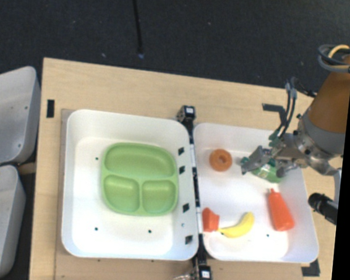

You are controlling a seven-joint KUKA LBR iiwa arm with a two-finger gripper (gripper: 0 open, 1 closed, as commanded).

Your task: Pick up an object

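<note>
Camera view: the arm (327,115) is reaching in from the right over the right bin (300,246), and the gripper (260,165) is hanging low over that bin's upper middle. How its jaws are set I cannot tell; the dark metal parts are blurring together. A small green thing (269,173) is showing just under and beside the gripper, touching it or nearly so, but it is not clearly lying between the jaws, so I am not counting it as held.

The other candidates are lying in the same bin: an orange ring (221,160) just left of the gripper, an orange bottle-like piece (279,210) below and to the right, a banana (239,226) near the lower edge, and a small orange block (209,220) against the divider. The left bin (73,219) is carrying a green tray (140,178) with three compartments, well apart from the gripper.

Risks, as I am judging them:
- The green thing is looking small and flat, so the jaws may be closing above it or pinching only an edge, letting it slip on the lift.
- If the gripper is sitting off-centre, closing may be nudging the thing sideways instead of catching it.
- The ring is lying near, so a sideways drift could knock it.
- Pressing too low could be jamming the tips against the bin floor.
</note>
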